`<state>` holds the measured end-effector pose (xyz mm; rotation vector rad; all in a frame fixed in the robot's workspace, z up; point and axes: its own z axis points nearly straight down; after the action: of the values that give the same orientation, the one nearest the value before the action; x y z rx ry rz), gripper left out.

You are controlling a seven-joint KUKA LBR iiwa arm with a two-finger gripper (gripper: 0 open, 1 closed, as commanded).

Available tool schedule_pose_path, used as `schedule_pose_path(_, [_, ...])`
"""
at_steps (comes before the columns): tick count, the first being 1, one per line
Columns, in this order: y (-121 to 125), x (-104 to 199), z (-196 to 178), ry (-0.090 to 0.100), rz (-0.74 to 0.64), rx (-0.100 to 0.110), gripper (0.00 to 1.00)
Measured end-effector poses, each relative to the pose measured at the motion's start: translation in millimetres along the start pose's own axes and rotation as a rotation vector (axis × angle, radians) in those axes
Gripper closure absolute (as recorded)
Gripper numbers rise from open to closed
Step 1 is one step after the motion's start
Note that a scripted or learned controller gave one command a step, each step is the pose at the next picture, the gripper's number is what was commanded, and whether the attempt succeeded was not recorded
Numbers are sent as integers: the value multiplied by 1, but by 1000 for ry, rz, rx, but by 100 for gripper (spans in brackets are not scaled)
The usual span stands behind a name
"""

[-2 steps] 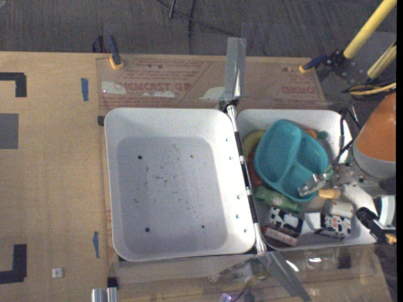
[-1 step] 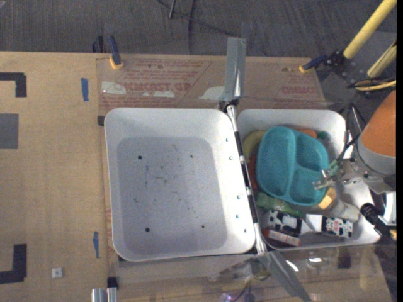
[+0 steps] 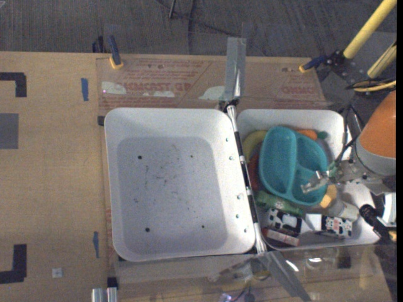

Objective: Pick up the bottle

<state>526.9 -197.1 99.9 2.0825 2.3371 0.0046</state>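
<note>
Locate the arm (image 3: 378,143) at the right edge of the camera view, where its grey body with the orange band reaches in over the right bin (image 3: 286,115). The gripper (image 3: 320,182) sits low above the teal divided dish (image 3: 288,163), near that dish's lower right rim. You cannot tell from this view whether the claw is released or clenched, and nothing is seen between its tips. Look for the bottle (image 3: 340,210) just beside the gripper, toward the bin's lower right corner: a pale body with a yellow-orange cap, partly hidden by the arm. Note the clutter around it: a yellow banana-like item (image 3: 250,142) at the dish's left and black-and-white patterned boxes (image 3: 283,221) along the near wall. The left bin (image 3: 173,118) lies alongside.
</note>
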Motion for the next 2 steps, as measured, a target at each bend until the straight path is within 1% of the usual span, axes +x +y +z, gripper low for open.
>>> schedule_pose_path(1, [57,2,11,9,-65,18,0])
schedule_pose_path(2, [110,-28,4,25,-77,48,0])
